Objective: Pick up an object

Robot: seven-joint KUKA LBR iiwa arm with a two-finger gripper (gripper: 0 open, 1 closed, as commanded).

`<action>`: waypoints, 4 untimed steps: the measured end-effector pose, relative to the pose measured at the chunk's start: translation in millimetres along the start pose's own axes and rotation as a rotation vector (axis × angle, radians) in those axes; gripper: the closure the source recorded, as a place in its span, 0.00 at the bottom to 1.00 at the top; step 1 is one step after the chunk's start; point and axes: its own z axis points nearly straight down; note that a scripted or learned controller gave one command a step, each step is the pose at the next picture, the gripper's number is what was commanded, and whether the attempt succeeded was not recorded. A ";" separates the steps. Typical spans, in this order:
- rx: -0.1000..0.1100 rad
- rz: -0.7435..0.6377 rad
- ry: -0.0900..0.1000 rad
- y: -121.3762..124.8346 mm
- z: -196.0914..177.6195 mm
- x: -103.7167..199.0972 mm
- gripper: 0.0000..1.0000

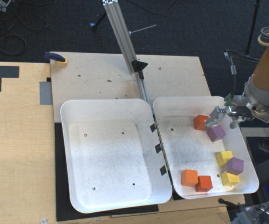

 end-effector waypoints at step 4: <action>-0.006 0.004 -0.001 -9.3 166.0 2.1 0.00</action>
